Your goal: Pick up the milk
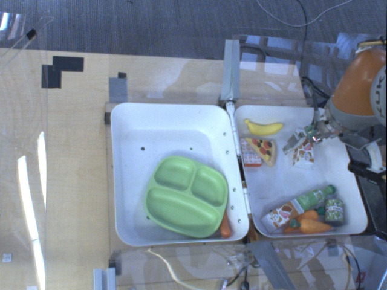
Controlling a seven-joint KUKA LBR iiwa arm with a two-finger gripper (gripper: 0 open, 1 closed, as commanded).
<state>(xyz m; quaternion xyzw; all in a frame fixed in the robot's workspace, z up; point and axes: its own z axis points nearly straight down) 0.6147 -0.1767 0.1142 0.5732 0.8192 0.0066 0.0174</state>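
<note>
Hovering over the right bin, the gripper is reaching the milk carton. Its grip is impossible to judge; the lift is looking undone.

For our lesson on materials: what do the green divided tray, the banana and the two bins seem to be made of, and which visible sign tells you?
Green tray: probably moulded plastic; one even colour, rounded compartments, soft sheen.
Banana: likely a plastic toy; flat uniform yellow, smooth skin, though real fruit can't be ruled out.
Left bin and right bin: seemingly white plastic; smooth walls, rounded corners, faint gloss.
</note>
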